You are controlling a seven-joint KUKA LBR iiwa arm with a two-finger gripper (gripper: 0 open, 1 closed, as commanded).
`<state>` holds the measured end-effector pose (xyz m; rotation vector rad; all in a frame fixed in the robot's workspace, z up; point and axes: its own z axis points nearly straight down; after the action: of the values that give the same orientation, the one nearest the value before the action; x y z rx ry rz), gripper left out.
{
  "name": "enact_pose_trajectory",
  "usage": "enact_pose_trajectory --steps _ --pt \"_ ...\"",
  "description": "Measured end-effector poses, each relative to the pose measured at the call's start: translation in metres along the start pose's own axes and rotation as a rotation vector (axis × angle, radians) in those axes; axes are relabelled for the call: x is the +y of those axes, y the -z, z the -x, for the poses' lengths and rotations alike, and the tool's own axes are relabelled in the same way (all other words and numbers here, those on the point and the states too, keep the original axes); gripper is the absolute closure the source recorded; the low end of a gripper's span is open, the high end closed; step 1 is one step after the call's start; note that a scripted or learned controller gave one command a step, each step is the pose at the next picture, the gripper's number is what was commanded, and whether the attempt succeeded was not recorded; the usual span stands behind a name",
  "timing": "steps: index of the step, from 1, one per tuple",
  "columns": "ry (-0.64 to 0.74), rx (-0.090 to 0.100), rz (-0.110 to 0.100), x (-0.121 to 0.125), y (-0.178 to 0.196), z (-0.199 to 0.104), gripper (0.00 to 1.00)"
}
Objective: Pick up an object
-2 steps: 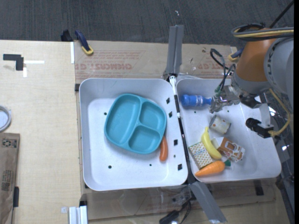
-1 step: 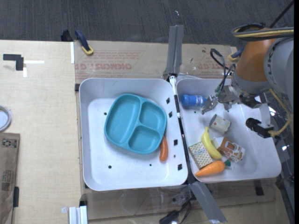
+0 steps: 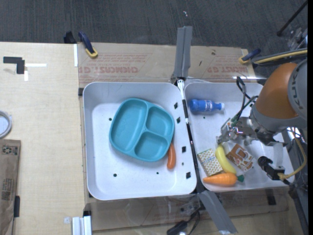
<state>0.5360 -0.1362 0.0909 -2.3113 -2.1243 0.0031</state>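
Note:
The right bin (image 3: pixel 210 88) holds a blue bottle (image 3: pixel 205 105) lying near its back, a yellow banana (image 3: pixel 224 159), an orange carrot (image 3: pixel 220 179) at the front, a checkered packet (image 3: pixel 209 161) and a brown snack packet (image 3: pixel 240 157). My gripper (image 3: pixel 234 132) hangs low over the middle of this bin, just above the banana and the brown packet. Nothing shows between its fingers. The orange-banded arm (image 3: pixel 279 99) comes in from the right.
The left bin (image 3: pixel 93 131) carries a teal divided plate (image 3: pixel 142 129) and a small orange sausage (image 3: pixel 171 157) by the plate's right front. A grey divider post (image 3: pixel 183 50) stands between the bins at the back. Clamps sit on the cardboard behind.

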Motion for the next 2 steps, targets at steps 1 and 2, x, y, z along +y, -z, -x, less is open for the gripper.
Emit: enact_pose_trajectory --steps 1,2 --pt "-0.004 0.000 0.000 -0.0001 0.0088 0.0012 1.00" --pt "-0.004 0.000 -0.001 -0.0001 0.0088 0.0012 0.00"
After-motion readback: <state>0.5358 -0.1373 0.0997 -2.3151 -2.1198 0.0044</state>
